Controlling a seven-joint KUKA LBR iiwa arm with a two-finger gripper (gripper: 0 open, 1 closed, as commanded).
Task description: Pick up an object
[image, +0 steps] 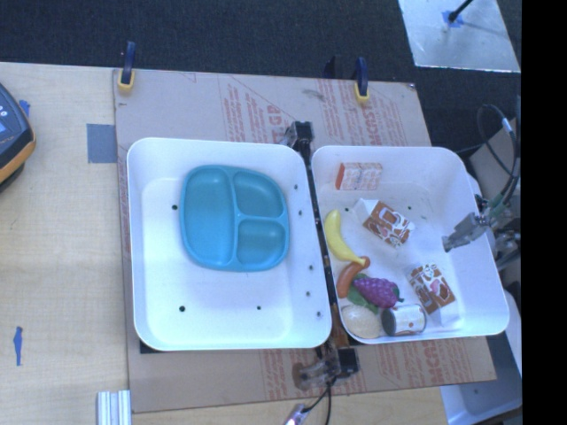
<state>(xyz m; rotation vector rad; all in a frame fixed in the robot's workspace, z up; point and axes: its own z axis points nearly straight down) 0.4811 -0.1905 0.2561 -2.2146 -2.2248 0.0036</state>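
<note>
The right bin point(461, 168) holds several small items. A yellow banana point(337, 238) lies along its left wall, with an orange carrot-like piece point(347, 281) and purple grapes point(378, 290) just below it. An orange and white carton point(359, 176) sits near the top. One brown and white packet point(388, 223) lies in the middle and another point(432, 288) at the lower right. A small can point(405, 320) lies on its side beside a pale round piece point(360, 321) at the front wall. My gripper point(462, 234) reaches in at the bin's right side, apart from all the items.
The left bin point(159, 326) holds a blue divided plate point(235, 217). Clamps point(361, 80) pin the cardboard sheet under both bins. A device point(12, 135) with an orange rim sits at the far left of the bench. Cables point(501, 193) hang by the arm.
</note>
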